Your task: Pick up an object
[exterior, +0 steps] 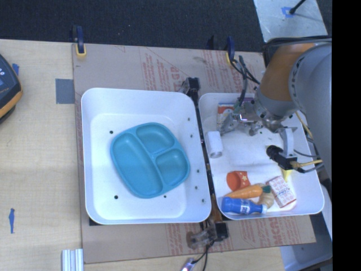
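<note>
Nothing has been picked up yet, as far as I can tell. All the small things lie flat in the right bin, so the grab and the lift are both left to do.

Closest to us, at the front of that bin, lies a blue bottle on its side. It is round and smooth, with a white label. Just behind it is an orange carrot, long and pointy, which looks like a plastic toy. Beside the carrot sits a little box with red and white print, flat like cardboard. A small orange-red cup rests just behind the carrot.

The left bin holds a big blue tray. It is smooth and shiny and has three shallow parts.

Farther back, a white tube lies near the left wall of the right bin. It is round like a roll.

At the back of the right bin is the claw, low over the white floor. It is grey metal with dark wires. I cannot tell if it is spread or pinched. I see nothing in it.

The table is pale wood with brown cardboard on it.
</note>
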`<state>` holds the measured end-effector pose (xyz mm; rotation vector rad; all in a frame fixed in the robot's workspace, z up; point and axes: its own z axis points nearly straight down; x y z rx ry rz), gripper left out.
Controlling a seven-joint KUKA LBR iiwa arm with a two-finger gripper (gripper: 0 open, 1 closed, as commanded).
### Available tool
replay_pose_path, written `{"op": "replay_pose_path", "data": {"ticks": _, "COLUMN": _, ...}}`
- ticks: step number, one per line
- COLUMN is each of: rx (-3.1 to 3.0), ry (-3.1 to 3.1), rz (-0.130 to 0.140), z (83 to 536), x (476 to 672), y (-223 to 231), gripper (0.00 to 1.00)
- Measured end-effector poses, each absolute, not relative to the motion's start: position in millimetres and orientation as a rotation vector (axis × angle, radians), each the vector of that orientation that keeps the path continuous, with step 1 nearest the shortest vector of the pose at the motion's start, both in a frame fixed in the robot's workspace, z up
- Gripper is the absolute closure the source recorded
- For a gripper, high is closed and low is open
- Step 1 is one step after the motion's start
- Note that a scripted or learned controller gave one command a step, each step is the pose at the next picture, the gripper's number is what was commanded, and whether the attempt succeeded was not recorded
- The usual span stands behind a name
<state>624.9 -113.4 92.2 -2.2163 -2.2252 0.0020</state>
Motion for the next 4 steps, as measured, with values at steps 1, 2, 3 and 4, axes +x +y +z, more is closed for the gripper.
{"op": "replay_pose_path", "data": {"ticks": 1, "rx": -2.215, "ry": -2.226, "rz": 0.002, "z": 92.3, "x": 656.5, "y": -100.2, "gripper": 0.0}}
{"op": "replay_pose_path", "data": {"ticks": 2, "rx": -2.215, "ry": -2.228, "rz": 0.001, "z": 111.2, "x": 656.6, "y": -97.3, "gripper": 0.0}}
{"op": "replay_pose_path", "data": {"ticks": 3, "rx": -2.216, "ry": -2.223, "rz": 0.004, "z": 92.0, "x": 656.1, "y": -115.7, "gripper": 0.0}}
{"op": "replay_pose_path", "data": {"ticks": 4, "rx": -2.219, "ry": -2.226, "rz": 0.0, "z": 215.7, "x": 651.8, "y": -146.3, "gripper": 0.0}}
